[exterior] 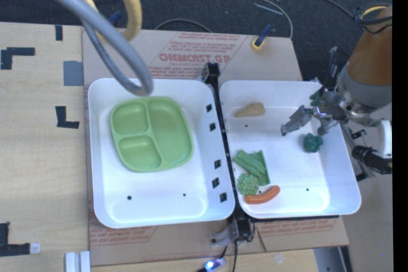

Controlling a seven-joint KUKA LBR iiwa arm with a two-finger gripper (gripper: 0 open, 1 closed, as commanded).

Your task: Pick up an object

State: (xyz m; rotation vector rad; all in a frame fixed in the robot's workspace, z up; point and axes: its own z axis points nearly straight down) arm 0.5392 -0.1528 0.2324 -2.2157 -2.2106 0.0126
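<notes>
Pincer (308, 122): two grey fingers spread, nothing between them, over right white bin (331, 200). Small dark-green knobbly toy (312, 143): just beside right fingertip, near bin's right wall. Risk: closing off-centre could nudge it against the wall. Unclear: pincer height above bin floor; toy's exact kind.

We see 2 white bins side by side: the left bin (102, 200) holds a green divided plate (152, 134). In the right bin (338, 197) lie a tan potato-like piece (249, 110), green beans (252, 162), broccoli (248, 185), a sausage (262, 195) and a dark green piece (312, 143). The hand (310, 121) hangs just beside that dark green piece, fingers spread.
</notes>
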